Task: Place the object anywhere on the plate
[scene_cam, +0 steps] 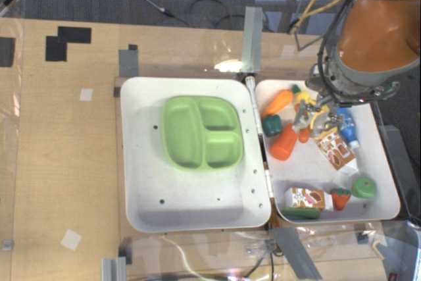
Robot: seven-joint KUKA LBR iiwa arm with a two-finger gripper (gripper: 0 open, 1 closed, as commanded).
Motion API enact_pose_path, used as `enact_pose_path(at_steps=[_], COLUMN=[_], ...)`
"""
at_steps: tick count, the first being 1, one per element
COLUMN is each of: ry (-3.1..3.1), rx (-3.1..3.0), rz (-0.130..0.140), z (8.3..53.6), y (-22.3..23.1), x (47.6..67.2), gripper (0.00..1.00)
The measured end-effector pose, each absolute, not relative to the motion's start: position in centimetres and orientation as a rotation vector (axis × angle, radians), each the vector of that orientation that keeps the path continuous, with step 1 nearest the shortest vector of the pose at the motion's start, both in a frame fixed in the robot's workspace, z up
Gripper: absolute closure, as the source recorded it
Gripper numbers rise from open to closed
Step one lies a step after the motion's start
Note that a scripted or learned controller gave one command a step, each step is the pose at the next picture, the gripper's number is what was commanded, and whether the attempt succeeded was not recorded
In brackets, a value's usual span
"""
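Note:
The green divided plate (200,131) lies in the middle of the left bin (141,168), with nothing on it. My gripper (314,118) hangs low over the upper part of the right bin (385,207), among a cluster of toys. Right around it are a yellow piece (302,99), a small orange piece (304,135), a blue bottle (348,129) and a brown snack packet (337,149). The grey wrist and its orange band (381,23) cover the bin's top right corner. Nothing is visibly held.
Left of the gripper lie an orange carrot (279,102), a dark green block (271,123) and an orange-red bottle (285,143). Along the bin's front edge sit a juice box (306,197), a small strawberry-like toy (340,198) and a green round piece (364,189). A ridge (258,135) divides the bins.

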State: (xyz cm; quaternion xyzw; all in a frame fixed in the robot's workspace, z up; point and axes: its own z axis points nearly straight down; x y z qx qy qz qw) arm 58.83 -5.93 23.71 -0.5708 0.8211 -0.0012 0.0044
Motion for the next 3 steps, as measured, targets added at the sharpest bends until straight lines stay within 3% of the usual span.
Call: enact_pose_path(at_steps=[1,2,3], ry=[2.354,2.064,2.065], rx=[-2.070,-2.360,-2.359], rz=[0.000,0.001,0.000], z=[20.2,18.5,18.5], y=[1.3,8.2,8.1], x=[61.0,59.9,59.9], gripper=[1.00,1.00,0.00])
